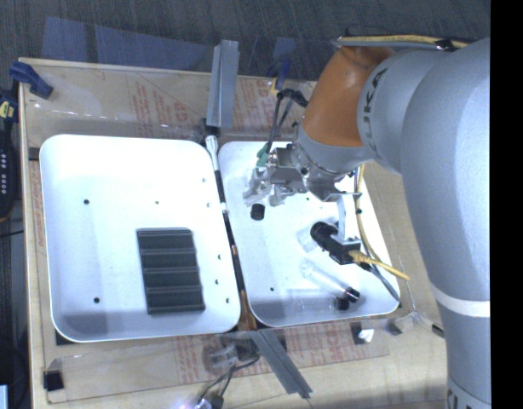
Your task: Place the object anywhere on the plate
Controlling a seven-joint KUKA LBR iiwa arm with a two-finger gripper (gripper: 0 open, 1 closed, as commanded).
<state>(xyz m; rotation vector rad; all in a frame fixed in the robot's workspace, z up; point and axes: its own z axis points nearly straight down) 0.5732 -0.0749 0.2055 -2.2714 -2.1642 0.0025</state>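
End effector (pixel 263 190) over rt bin (pixel 278 305), dark plate (pixel 169 269) left bin (pixel 83 228)

**Arm bent low, gripper pointing down**

The grey arm (pixel 432 143) comes in from the right, its thick upper link running down the frame's right side. The orange band (pixel 342 96) sits above and to the right of the gripper (pixel 270 186), just above the wrist. The gripper hangs at the arm's left end, its metal body tilted downward.
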